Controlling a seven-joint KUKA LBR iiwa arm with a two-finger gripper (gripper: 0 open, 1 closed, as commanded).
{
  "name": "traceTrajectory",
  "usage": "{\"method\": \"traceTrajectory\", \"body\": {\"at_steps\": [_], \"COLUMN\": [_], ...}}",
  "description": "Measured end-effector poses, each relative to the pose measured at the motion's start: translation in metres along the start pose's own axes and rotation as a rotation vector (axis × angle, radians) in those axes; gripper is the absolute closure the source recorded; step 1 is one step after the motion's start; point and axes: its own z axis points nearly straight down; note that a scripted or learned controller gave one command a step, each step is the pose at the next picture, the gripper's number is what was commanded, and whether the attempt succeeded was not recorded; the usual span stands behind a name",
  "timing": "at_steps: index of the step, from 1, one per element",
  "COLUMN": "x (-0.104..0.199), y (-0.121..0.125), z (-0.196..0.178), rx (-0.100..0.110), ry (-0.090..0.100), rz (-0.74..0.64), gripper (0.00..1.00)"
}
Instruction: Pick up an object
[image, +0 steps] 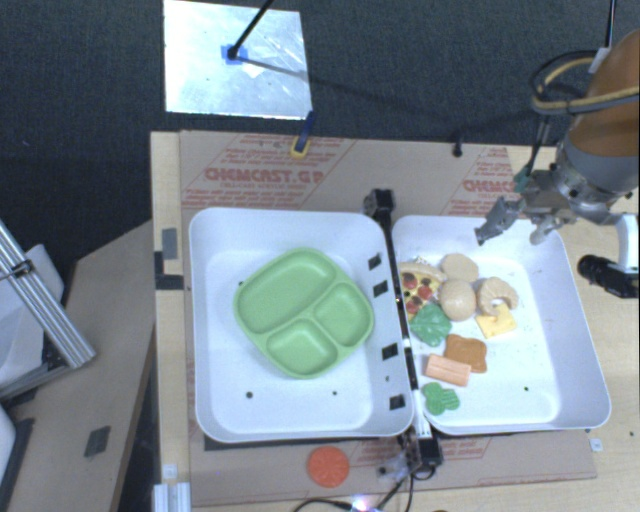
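Note:
In the right bin (560, 330) lies a cluster of toy food: a pizza slice (420, 283), two beige buns (459, 267) (457, 299), a mushroom-like piece (496, 294), a yellow cheese wedge (496, 322), a green leaf (431, 324), a brown toast (466, 351), an orange block (447, 370) and a second green piece (440, 399). My gripper (518, 228) hangs over the bin's far right part, above and to the right of the food. Its two fingers stand apart, open, with nothing between them.
The left bin (230, 400) holds a green divided plate (303, 311). A black divider (393, 300) runs between the bins. An orange disc (327, 465) lies on the bench in front. A metal sheet (236, 60) sits at the back.

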Motion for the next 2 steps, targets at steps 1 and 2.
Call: {"method": "traceTrajectory", "body": {"at_steps": [1,2], "x": [0.000,0.005], "y": [0.002,0.012], "z": [-0.008,0.041], "rx": [-0.012,-0.009], "ry": [-0.002,-0.001], "rz": [-0.002,-0.005], "gripper": [0.00,0.00]}}
